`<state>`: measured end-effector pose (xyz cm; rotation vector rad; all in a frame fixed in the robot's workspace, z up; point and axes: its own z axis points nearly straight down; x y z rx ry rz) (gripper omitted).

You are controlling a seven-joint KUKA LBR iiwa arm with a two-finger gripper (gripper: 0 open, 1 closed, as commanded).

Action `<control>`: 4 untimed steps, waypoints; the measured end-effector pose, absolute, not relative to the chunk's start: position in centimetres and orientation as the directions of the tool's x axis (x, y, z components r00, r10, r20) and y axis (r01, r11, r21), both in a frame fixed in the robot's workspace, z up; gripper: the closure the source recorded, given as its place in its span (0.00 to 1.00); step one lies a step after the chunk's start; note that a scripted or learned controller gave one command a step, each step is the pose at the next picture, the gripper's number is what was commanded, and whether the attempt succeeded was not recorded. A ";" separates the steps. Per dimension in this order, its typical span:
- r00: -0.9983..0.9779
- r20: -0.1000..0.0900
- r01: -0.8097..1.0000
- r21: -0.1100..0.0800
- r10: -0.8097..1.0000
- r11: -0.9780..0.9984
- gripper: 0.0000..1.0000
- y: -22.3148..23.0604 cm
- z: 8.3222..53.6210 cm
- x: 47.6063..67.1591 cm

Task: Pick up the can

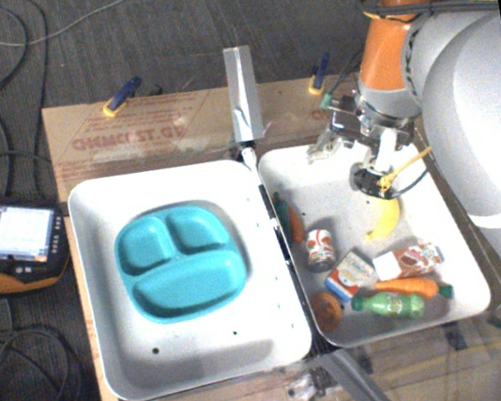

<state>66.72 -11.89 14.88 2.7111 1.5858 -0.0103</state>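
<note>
**Can upright in right bin, gripper up at the far end**

- Arm [387,48] reaches in from the right. Gripper [333,138] sits over the far end of the right bin [471,296], near its back wall. Whether it is open or closed cannot be told from this angle; nothing is seen held in it.
- Can [319,248]: small, red-and-white label, in the left half of the right bin and apparently upright. Well apart from the gripper and nearer the camera.
- Banana [385,218] lies right of the can, between can and right wall, roughly below the wrist.
- Near end of the same bin, a cluster: small carton [351,275] just beside the can, red-and-white packet [419,258], carrot [406,288], green bottle [389,305] alongside the carrot, and a brown round item [326,308] by the left corner.
- Slim red-and-green object [290,220] lies along the bin's left wall, identity unclear.
- Left bin [116,360] holds a blue divided tray [182,261], roughly centred.
- Both bins rest on a cardboard sheet [153,130]. A control pendant [10,243] lies on the floor to the left.
</note>
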 end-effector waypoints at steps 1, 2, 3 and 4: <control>0.402 0.002 0.915 0.007 0.915 -0.402 0.00 -15.8 8.9 62.0; 0.387 0.000 0.922 -0.003 0.922 -0.387 0.00 -15.5 16.2 61.6; 0.440 0.001 0.898 0.007 0.898 -0.440 0.00 -10.7 8.9 58.2; 0.440 0.002 0.898 0.006 0.898 -0.440 1.00 -10.8 9.8 58.2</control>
